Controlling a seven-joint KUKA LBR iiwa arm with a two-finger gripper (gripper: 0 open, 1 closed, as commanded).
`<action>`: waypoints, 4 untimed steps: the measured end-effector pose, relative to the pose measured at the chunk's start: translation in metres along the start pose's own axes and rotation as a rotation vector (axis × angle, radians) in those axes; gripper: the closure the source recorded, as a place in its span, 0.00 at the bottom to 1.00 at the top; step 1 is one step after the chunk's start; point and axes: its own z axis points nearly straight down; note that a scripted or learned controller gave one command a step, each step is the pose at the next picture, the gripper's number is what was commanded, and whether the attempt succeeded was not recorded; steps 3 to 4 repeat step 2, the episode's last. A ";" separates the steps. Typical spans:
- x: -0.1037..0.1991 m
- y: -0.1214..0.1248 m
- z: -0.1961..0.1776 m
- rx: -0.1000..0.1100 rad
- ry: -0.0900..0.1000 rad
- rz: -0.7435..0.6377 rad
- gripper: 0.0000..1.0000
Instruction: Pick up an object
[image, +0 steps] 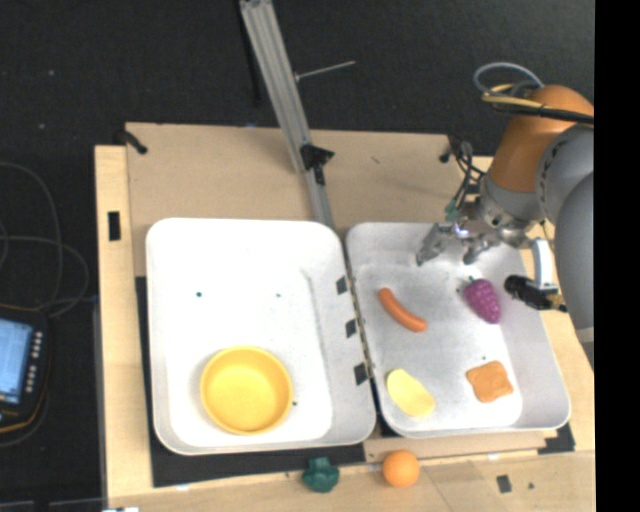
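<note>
My gripper (447, 250) hangs over the far part of the right bin (530, 420), its fingers spread open with nothing between them. In that bin lie an orange sausage-shaped toy (401, 309), a purple grape bunch (482, 299), a pale yellow piece (409, 392) and an orange-brown toast-like piece (489, 381). The grapes lie just in front and to the right of the gripper. The sausage toy is in front and to its left.
The left bin (240, 250) holds a yellow bowl (246, 389). An orange ball (400, 468) and a small green object (320, 474) rest on the bench in front of the bins. A metal post (290, 110) slants up behind the bins.
</note>
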 end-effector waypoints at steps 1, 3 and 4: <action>0.000 0.000 0.011 -0.004 -0.002 -0.002 0.00; -0.002 0.002 -0.002 -0.009 -0.006 -0.005 1.00; -0.002 0.002 -0.002 -0.009 -0.006 -0.005 1.00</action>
